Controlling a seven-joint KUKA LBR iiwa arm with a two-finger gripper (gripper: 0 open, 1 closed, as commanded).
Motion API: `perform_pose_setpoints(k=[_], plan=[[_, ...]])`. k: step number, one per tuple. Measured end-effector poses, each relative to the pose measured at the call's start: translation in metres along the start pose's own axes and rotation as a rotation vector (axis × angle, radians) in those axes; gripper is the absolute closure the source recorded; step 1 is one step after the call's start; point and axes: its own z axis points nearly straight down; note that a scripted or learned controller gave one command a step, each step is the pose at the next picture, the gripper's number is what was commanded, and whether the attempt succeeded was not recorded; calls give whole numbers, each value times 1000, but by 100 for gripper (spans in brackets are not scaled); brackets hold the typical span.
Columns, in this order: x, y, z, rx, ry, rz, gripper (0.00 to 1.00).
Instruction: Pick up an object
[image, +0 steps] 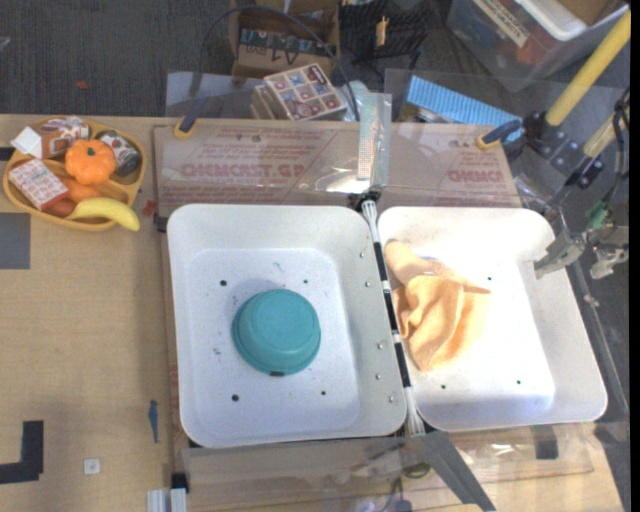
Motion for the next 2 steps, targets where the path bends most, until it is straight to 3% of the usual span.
perform_pose_setpoints(k=[1, 2], plan=[[40, 44, 142, 2, 1, -109, 0], [26, 17, 131, 2, 2, -118, 0]])
